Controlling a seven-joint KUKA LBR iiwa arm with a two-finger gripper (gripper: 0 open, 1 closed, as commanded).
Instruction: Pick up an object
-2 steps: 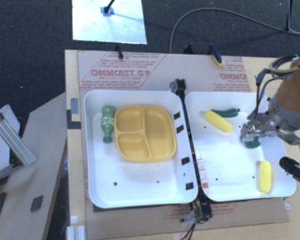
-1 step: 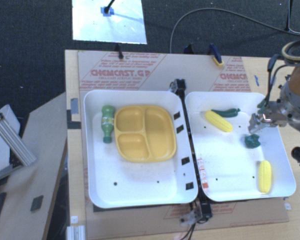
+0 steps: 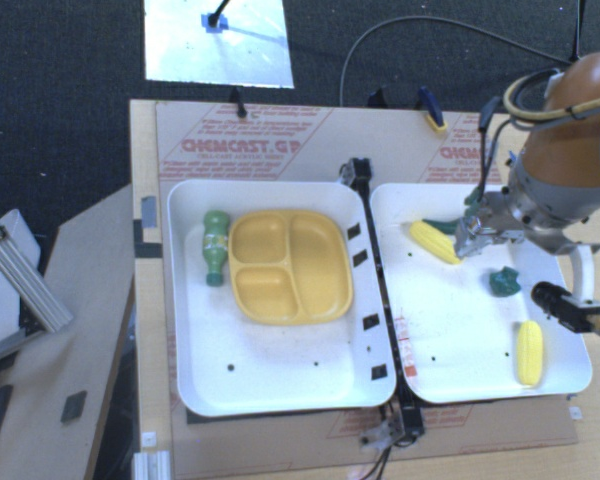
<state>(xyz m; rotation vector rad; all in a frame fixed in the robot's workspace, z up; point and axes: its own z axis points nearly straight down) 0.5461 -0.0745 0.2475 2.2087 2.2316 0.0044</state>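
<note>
In the right bin point(image 3: 450, 368) a yellow corn cob point(image 3: 432, 241) lies at the upper left. My gripper point(image 3: 469, 238) hangs low at the cob's right end, touching or almost touching it. A dark green piece point(image 3: 443, 225) pokes out from behind the gripper, just above the cob. A small teal object point(image 3: 504, 282) sits to the right, below the wrist. A yellow oblong object point(image 3: 529, 352) lies near the bin's lower right corner.
The left bin point(image 3: 185, 298) holds a yellow divided plate point(image 3: 289, 266) and a green bottle point(image 3: 215, 247) lying beside it. A black divider point(image 3: 372, 268) runs between the bins. A black part with a cable point(image 3: 565, 308) juts over the right bin's right edge.
</note>
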